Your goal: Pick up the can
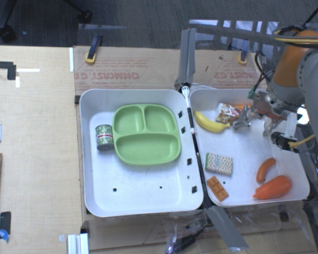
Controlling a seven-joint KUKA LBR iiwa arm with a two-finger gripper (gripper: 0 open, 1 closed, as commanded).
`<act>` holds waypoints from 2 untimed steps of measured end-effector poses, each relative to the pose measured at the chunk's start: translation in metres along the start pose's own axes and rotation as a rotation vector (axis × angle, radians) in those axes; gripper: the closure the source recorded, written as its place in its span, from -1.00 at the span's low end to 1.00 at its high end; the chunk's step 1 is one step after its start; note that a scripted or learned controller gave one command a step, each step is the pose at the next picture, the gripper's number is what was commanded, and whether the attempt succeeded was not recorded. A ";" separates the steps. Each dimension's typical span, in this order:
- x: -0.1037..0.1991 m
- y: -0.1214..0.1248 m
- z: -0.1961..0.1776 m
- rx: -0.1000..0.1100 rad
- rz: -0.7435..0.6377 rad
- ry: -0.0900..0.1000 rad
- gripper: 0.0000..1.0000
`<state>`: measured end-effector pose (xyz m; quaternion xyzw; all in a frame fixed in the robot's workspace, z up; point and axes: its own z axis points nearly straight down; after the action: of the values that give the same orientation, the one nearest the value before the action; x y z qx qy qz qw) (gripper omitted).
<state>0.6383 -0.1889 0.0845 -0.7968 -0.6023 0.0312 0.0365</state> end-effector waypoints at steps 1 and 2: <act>0.005 -0.004 0.003 0.011 0.169 -0.002 -1.00; 0.005 0.000 0.001 0.002 0.491 0.008 -1.00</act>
<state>0.6392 -0.1835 0.0835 -0.9194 -0.3904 0.0366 0.0307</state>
